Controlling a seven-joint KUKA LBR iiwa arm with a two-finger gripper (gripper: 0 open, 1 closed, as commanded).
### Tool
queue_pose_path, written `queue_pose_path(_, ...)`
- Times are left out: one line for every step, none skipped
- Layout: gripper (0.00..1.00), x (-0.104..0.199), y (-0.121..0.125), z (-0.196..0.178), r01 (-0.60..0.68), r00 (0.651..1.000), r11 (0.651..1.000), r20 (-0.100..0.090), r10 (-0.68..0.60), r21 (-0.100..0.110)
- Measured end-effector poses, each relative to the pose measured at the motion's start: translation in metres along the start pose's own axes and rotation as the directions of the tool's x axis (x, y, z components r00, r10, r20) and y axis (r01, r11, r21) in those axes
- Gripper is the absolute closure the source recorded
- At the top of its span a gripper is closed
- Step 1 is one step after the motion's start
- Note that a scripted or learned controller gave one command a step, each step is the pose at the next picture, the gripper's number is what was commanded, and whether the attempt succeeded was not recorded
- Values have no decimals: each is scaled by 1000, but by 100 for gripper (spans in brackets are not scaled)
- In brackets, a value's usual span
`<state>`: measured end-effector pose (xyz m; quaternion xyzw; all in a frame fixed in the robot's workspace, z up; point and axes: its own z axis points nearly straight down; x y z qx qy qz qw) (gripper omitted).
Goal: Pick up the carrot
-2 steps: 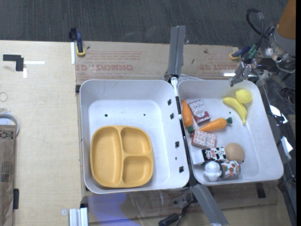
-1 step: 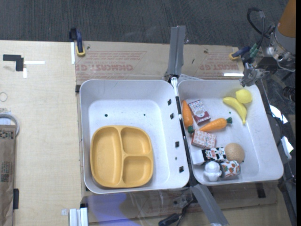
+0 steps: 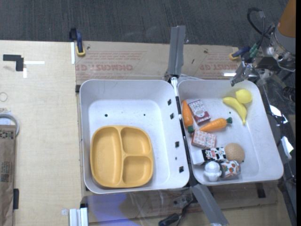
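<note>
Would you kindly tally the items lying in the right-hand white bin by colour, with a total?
Orange: 2, the long orange carrot by the divider and the orange carrot with a green top.
Yellow: 2, the yellow banana and the round yellow lemon.
Red-and-white cartons: 3.
Black-and-white carton: 1.
Tan ball: 1.
White round item: 1.
Total: 10

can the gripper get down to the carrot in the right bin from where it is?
Probably yes. The carrot lies uncovered mid-bin, nothing on top; the gripper hangs over the far rim. A small carton sits close beside it.
</note>
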<state>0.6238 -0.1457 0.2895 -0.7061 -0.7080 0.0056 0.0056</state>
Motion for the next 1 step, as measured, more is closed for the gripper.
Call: queue_pose_path(0,-13,-18,24,-8,1000,1000,0,8,-8)
